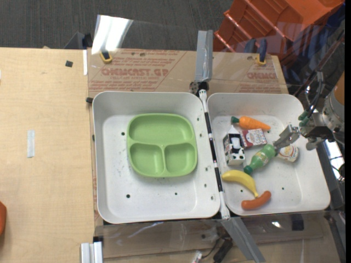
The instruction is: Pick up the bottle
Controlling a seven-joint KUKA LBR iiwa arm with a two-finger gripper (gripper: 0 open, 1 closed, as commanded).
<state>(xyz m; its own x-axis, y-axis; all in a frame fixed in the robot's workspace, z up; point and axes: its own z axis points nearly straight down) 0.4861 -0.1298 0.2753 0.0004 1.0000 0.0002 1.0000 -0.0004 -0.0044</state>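
Bottle (pixel 260 158), green, lies tilted in the right bin (pixel 307 201), between a milk carton (pixel 235 149) and a small cup (pixel 289 153), above a banana (pixel 244 181) and sausage (pixel 256 200). Carrot (pixel 254 123) lies near the far wall. Hand (pixel 289 135) hovers just right of the bottle, fingers apart, holding nothing. Left bin (pixel 109 196) holds a green tray (pixel 162 144).

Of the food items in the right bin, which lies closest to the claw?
The green bottle, lying on its side mid-bin; the claw hangs by its upper end. Carrot, banana and sausage sit farther off.
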